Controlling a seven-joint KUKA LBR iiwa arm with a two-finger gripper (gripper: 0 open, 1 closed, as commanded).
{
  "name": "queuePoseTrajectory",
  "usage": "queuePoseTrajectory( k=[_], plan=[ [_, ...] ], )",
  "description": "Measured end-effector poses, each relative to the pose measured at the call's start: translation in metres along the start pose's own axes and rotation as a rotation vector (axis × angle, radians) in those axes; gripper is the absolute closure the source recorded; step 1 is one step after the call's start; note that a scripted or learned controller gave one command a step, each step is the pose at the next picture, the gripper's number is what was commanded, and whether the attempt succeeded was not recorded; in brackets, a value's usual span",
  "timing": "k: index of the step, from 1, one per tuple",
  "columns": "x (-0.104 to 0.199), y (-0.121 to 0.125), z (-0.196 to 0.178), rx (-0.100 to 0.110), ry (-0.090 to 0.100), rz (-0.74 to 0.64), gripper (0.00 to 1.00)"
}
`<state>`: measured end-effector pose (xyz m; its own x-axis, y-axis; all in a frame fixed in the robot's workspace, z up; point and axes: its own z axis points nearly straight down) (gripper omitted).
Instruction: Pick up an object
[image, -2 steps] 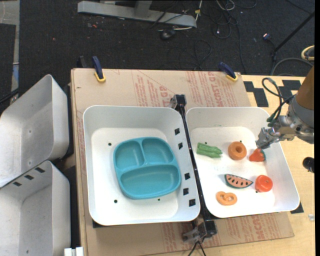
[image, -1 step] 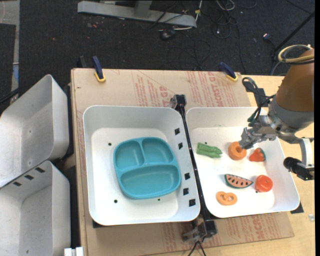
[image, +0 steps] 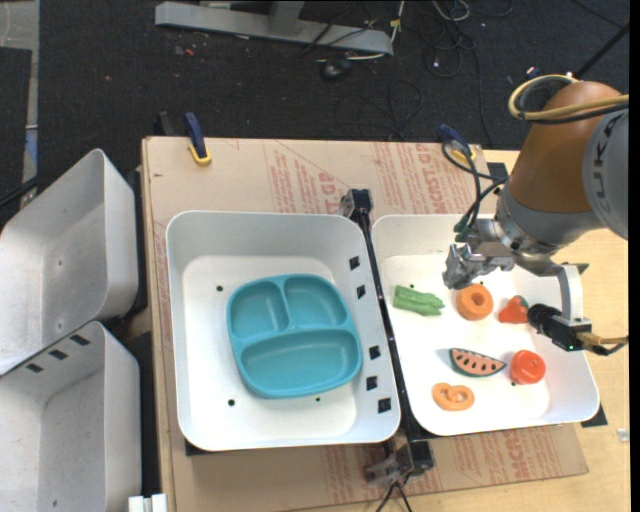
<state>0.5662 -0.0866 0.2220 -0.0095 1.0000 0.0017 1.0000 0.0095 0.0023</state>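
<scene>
Left of the right bin (image: 570, 400), a teal tray (image: 295, 335) lies in its bin on lettered cardboard (image: 300, 170), print unreadable; dark floor behind. Gripper (image: 462, 272), grip unclear, hovers beside the orange ring (image: 475, 302).

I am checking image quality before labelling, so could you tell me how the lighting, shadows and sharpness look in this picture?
In the camera view, light is even and soft, with no harsh glare on the white bins; the blue tray and toy foods such as the watermelon slice look sharp; the arm casts a faint shadow near the hand; the floor above the bench is dark.
</scene>
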Motion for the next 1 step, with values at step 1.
queuePoseTrajectory(
  k=[1],
  plan=[
    [0.0620, 0.0091, -0.0073, 0.001, -0.001, 0.002, 1.00]
  ],
)
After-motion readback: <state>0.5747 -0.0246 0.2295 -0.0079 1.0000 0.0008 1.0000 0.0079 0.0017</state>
